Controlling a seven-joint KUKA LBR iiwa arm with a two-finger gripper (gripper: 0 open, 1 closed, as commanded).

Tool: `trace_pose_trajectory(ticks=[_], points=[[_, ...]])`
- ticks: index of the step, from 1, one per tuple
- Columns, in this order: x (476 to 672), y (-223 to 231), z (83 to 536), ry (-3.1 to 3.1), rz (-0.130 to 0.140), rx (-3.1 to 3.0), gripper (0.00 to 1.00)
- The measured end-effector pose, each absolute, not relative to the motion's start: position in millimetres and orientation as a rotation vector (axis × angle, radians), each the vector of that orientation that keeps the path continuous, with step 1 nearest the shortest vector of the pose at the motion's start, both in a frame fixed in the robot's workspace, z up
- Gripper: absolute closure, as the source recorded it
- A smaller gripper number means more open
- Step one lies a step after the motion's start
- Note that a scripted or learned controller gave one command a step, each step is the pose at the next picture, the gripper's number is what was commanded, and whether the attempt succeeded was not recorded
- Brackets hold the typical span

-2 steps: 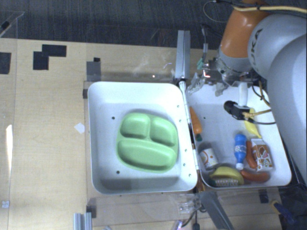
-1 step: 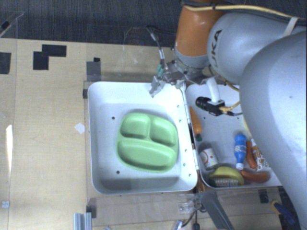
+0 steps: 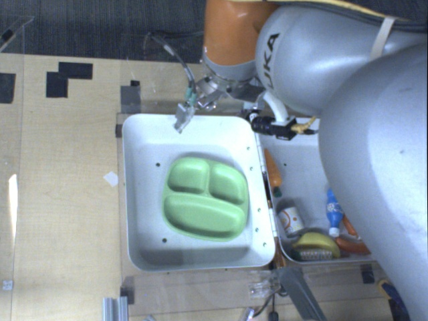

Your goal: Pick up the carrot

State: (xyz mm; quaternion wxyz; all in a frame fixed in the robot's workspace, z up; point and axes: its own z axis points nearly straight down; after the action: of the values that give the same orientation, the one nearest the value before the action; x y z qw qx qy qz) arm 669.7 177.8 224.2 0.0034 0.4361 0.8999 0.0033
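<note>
The grey two-finger gripper [image 3: 184, 118] hangs over the far rim of the left shallow white bin [image 3: 140, 179], which holds a green three-section plastic tray [image 3: 206, 198]. The slim orange carrot [image 3: 272, 169] lies along the right bin's [image 3: 301, 159] left wall, well apart from it.

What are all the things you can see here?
Bins: two, white, side by side on the bench.
Divided plate: one, green, three sections, in the left bin.
Carrot: one, orange, right bin, along its left wall.
Can: one small, white with a label, right bin.
Banana: one, yellow, near front of right bin.
Bottle: one, blue and white, right bin.
Orange-red item: one, right bin, partly hidden by the arm; cannot identify.
Arm: one, grey with orange band, from the right.
Gripper: one, over the left bin's far edge.
</note>
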Motion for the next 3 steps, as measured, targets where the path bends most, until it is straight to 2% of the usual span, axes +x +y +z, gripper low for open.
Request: trace_pose_trajectory(ticks=[1,2,3], points=[[628.1,221,139,2.872,0.006,1.266,0.0],[589.7,197,101,2.93,0.061,1.041,0.0],[616.2,229,95,3.064,0.011,0.654,0.0]])
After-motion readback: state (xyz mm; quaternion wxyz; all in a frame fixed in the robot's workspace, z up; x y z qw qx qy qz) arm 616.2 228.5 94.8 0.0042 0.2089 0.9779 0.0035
